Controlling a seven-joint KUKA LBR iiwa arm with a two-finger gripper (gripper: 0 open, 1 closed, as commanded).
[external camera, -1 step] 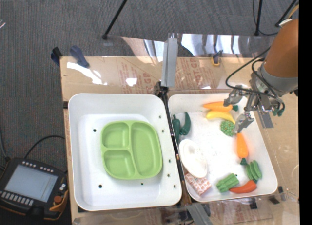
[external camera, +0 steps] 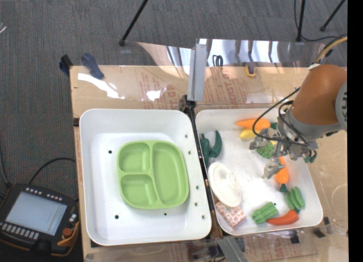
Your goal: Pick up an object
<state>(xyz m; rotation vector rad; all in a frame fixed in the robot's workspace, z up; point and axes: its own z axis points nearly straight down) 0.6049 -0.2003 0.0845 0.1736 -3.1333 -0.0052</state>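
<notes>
I hold the claw [external camera: 276, 167] low in the right bin [external camera: 315, 198], fingers slightly apart and holding nothing, just beside the small orange piece [external camera: 282, 176]; I centre over it before closing. The surface [external camera: 130, 82] is brown board; grey carpet [external camera: 85, 11] lies beyond

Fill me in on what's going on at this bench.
A grey robot arm with an orange band reaches in from the right over the right bin, which holds toy food. Its gripper hangs low among the pieces by a small orange one; nothing can be seen held. The left bin holds a green divided plate.
</notes>
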